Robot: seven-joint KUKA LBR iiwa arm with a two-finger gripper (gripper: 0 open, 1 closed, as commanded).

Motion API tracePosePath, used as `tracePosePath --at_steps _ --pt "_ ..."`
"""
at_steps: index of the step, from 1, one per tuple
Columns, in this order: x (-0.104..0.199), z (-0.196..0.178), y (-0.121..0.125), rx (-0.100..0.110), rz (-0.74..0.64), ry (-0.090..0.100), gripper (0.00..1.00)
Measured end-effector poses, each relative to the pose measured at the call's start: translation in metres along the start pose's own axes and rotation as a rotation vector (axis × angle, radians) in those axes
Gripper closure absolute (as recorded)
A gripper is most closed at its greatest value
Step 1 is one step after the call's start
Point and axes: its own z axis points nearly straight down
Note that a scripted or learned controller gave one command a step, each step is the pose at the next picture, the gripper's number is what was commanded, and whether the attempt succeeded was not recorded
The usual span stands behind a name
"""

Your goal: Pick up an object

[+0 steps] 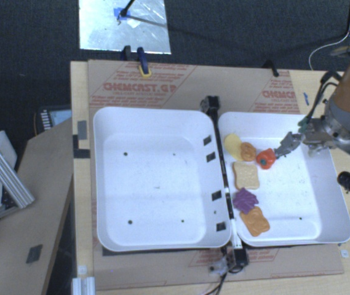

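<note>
Two white bins sit side by side on the bench: the left bin (156, 177) and the right bin (310, 208). All six small objects lie in the right bin, in a loose column along its left side. Nearest is an orange-brown piece (255, 221), and touching its far edge is a purple piece (245, 198). Next comes a toast slice (246, 176), pale with a tan rim. Beyond it, side by side, are a small orange piece (247, 151) and, just left of it, a yellow piece (232, 143). To the right of these lies one red tomato-like object (265, 158) with a green top.

The gripper (283, 149) reaches in from the right and its tip sits just beside the red object, at its far right edge, perhaps touching it. The fingers look close together, but whether they clasp anything cannot be told from this slant; the red object appears to rest on the bin floor.
</note>
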Motion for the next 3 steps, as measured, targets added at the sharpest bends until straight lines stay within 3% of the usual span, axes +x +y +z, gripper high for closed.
tracePosePath --at_steps 1,2,3 --pt "0.013 -0.248 0.066 -0.022 -0.004 -0.005 0.00" --pt "-0.070 -0.311 -0.016 -0.009 0.012 -0.006 0.00" --pt "0.015 -0.308 -0.052 -0.002 -0.008 0.001 0.00"
